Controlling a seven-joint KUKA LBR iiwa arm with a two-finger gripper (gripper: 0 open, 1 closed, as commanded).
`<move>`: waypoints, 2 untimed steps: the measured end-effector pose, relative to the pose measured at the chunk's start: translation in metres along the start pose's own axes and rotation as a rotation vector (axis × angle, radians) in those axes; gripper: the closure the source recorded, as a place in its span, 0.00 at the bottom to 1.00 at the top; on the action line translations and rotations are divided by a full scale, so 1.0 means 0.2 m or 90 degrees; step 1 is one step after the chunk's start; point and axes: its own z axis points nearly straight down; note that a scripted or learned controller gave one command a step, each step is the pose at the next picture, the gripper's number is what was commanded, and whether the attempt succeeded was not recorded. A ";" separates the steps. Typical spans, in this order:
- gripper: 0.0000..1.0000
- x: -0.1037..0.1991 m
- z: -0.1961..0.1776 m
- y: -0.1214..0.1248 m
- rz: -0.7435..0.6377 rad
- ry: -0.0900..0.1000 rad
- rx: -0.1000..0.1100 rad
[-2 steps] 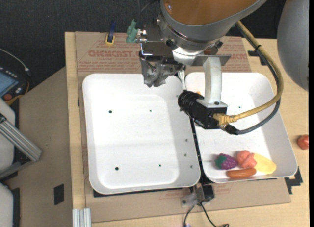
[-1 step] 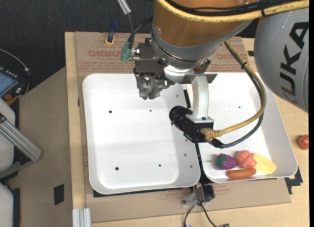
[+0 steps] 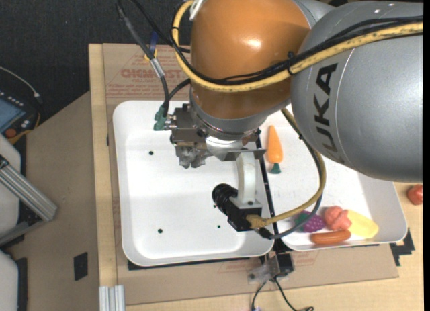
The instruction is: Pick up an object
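we see the kuka arm (image 3: 349, 81) first, its grey link and orange joint reaching in from the right and covering much of the upper middle of the bench. below it lies the cardboard sheet (image 3: 107, 168) on which both bins sit. the left white bin (image 3: 154, 195) shows a bare floor with a few small dark dots. the right white bin (image 3: 386, 212) is partly hidden under the arm, and it holds the objects to be picked. the gripper (image 3: 191, 148) hangs over the upper part of the left bin, a dark metal block under the wrist; we cannot tell how it is set, and nothing shows in its grasp. a yellow cable (image 3: 306, 202) loops from the arm down to a black fitting (image 3: 232, 209) at the divide between the bins. in the right bin a toy carrot (image 3: 273, 145) lies near the left wall. along the bin's near edge sit a yellow toy piece (image 3: 363, 226), a toy sausage (image 3: 330, 238), a pink toy (image 3: 336, 217) and a purple grape bunch (image 3: 312, 222), close together
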 end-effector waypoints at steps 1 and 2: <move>1.00 0.00 0.45 0.24 0.001 -0.001 0.001; 0.00 0.00 0.42 0.23 0.000 0.001 -0.002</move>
